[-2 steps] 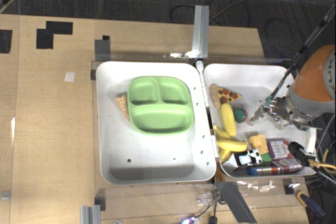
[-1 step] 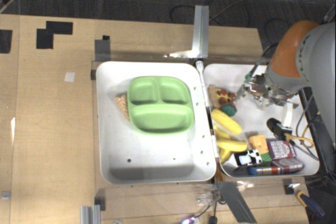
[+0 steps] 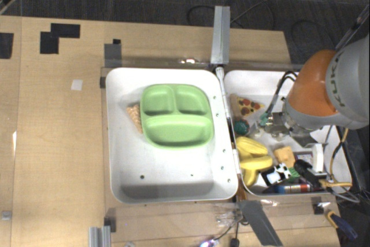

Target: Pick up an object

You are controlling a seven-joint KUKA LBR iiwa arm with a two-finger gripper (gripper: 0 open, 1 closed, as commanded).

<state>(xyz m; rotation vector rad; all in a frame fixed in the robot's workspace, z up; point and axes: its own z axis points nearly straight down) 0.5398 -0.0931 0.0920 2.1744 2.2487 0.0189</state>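
Left bin: holds a green divided plate, lying flat near the middle; a tan, speckled item peeks out from under its left edge.
Right bin: crowded with small objects, among them a yellow banana toy, a tan block, a pizza-slice toy and a dark green ball.
Arm: reaches in over the right bin.
Gripper: low among the objects, just above the tan block; cannot tell whether it grips anything.
Worktop: bare light wood.
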